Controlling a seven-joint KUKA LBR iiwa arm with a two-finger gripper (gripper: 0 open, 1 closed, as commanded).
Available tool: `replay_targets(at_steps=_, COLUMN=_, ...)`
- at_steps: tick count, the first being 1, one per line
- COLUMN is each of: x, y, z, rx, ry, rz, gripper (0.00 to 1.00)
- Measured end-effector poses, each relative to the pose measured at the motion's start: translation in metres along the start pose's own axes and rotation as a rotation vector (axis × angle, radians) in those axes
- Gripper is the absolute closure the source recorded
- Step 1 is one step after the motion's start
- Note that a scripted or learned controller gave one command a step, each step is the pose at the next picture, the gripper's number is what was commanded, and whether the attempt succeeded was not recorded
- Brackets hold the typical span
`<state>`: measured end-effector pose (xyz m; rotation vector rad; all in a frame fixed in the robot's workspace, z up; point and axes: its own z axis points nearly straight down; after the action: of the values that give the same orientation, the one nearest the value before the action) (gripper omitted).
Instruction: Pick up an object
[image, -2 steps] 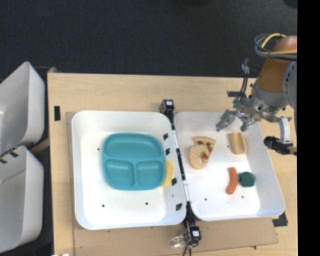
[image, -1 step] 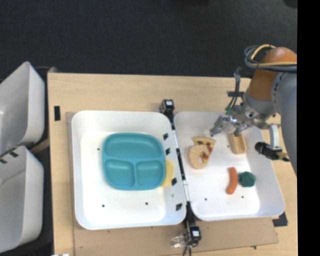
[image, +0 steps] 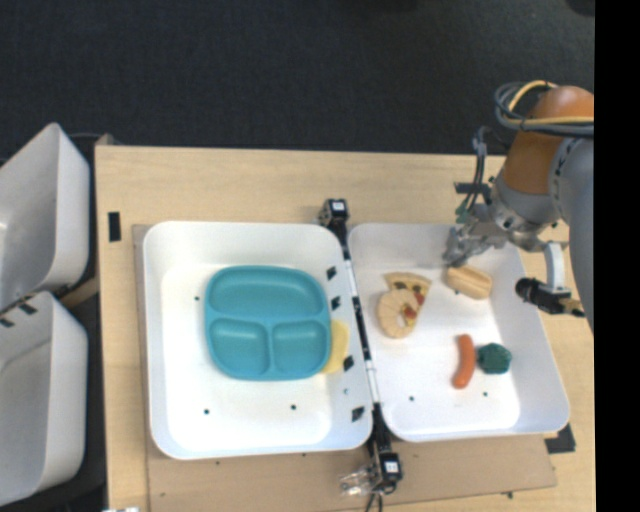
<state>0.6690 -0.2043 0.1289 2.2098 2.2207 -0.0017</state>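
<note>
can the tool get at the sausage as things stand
Probably yes. The sausage lies bare on the right bin's floor, just beside the green piece, and the tool is above the bread nearby.

Single fixed overhead camera, slanted down, both bins (image: 160, 300) in frame

Yellow item (image: 339, 346): mostly hidden under the teal divided plate (image: 267, 322); identity cannot be told
Gripper (image: 462, 250): fingers too small and dark to tell apart, just above the bread roll (image: 469, 282)
Arm (image: 545, 150): cut off at right edge
White containers (image: 35, 290): cut off at left edge
</note>
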Motion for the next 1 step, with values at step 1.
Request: replay_targets(at_steps=1, x=-0.0041, y=-0.0033, z=-0.0640, rx=-0.003, ry=0.005, rz=0.005, gripper=1.00)
